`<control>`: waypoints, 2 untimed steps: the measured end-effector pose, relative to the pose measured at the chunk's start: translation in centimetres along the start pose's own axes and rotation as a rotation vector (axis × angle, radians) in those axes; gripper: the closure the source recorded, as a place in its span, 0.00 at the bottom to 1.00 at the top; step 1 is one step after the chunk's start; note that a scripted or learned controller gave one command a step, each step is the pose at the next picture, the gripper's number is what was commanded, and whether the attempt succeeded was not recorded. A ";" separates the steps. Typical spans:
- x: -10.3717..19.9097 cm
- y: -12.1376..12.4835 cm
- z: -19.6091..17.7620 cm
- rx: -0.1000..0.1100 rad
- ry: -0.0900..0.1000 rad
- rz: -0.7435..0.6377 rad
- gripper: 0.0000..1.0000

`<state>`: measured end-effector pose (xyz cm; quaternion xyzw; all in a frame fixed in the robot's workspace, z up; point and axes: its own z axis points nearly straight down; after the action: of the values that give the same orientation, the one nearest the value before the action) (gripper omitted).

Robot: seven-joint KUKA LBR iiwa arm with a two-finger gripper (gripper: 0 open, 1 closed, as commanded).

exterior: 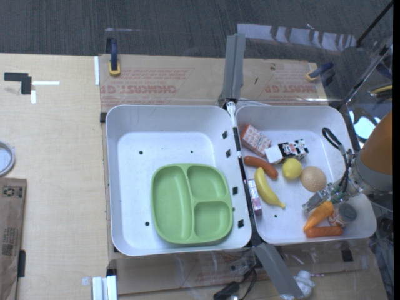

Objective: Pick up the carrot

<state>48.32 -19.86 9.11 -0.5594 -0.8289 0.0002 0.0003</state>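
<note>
Right bin (275, 114) holds carrot (319, 214), banana (267, 189); left bin (125, 167), green tray (190, 203).

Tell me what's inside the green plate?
The green plate lies in the left bin. Its three hollows hold no food; only green bottom shows. What lies under the plate is covered, so that can't be told.

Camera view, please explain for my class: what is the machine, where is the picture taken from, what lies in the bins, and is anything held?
One fixed camera looks down slantwise on a bench. The grey arm with the orange band reaches in from the right. The left bin holds a green divided plate. The right bin holds toy food: banana, lemon, sausage, carton and the carrot. The arm's end sits right by the carrot; whether it is held cannot be told.
</note>
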 end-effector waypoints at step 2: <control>3.2 0.7 0.0 0.000 0.001 -0.471 0.00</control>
<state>47.74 -16.69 9.10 -0.3504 -0.9366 -0.0003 0.0007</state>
